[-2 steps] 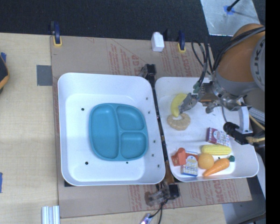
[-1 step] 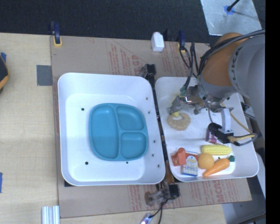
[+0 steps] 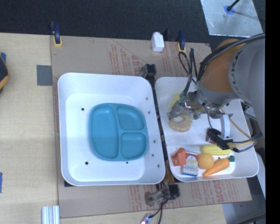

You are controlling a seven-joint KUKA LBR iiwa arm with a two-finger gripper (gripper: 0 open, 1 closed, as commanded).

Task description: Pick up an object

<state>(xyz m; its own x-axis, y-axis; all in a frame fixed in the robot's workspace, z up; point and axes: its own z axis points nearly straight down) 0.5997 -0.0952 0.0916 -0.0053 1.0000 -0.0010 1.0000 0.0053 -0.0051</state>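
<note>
Two shallow white bins sit on the counter (image 3: 23,139): the left bin (image 3: 70,171) holds one blue divided plastic plate (image 3: 117,130). The right bin (image 3: 165,90) holds six toys, including a beige ring-shaped bagel (image 3: 180,123). The claw (image 3: 179,108) hangs just above the bagel, mid-approach. Next, judging by this: descend squarely onto it.
</note>
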